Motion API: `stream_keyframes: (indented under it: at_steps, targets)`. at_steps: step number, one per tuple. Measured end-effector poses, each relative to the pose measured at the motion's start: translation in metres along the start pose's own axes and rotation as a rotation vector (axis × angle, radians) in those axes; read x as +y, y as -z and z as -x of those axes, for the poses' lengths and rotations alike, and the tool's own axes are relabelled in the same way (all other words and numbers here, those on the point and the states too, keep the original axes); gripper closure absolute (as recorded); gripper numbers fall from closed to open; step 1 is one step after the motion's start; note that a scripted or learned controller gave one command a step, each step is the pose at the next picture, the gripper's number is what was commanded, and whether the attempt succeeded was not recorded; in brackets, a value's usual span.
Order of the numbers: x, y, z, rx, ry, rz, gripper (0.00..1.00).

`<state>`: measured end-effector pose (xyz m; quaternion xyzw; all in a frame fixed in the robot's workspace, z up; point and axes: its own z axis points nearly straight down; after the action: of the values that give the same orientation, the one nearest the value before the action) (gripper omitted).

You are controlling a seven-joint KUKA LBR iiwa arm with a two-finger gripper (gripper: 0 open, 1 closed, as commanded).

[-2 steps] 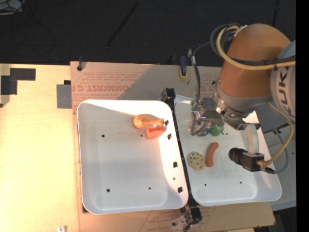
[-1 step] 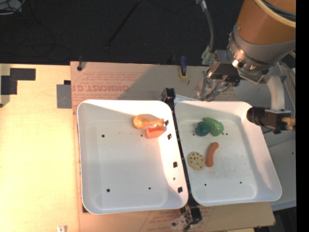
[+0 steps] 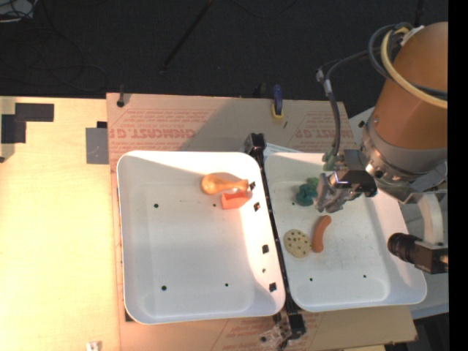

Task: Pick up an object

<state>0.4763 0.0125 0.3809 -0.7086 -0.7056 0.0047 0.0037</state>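
Three small things lie in the right bin (image 3: 409,291): a reddish sausage-shaped piece (image 3: 319,234), a tan round cookie with dark spots (image 3: 296,243) just left of it, and a teal lump (image 3: 307,191) farther back. The pincer (image 3: 330,202) hangs over this bin, its tip just above the far end of the sausage and just right of the teal lump. Whether it is spread or pressed together I cannot tell; the metal parts blur into one another, and nothing is plainly caught in it. The sausage lies on the bin floor, reaching from under the pincer toward the near side, tilted slightly.

The left bin (image 3: 146,298) holds an orange rounded object (image 3: 218,183) and a brighter orange-red block (image 3: 235,199) touching it, both close to the far right corner. The bins sit side by side on cardboard on the pale desk (image 3: 51,240). The arm's broad orange band (image 3: 424,57) fills the upper right, cut off by the edge, and hides the far right corner of the right bin.
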Motion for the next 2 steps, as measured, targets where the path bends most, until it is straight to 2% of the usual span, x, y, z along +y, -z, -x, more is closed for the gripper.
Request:
stream_keyframes:
  at_steps: [1,2]
  targets:
    - [0.04,-0.03,-0.042,0.001,0.008,0.005,1.0]
    - [0.057,0.049,-0.088,0.002,0.008,0.018,1.0]
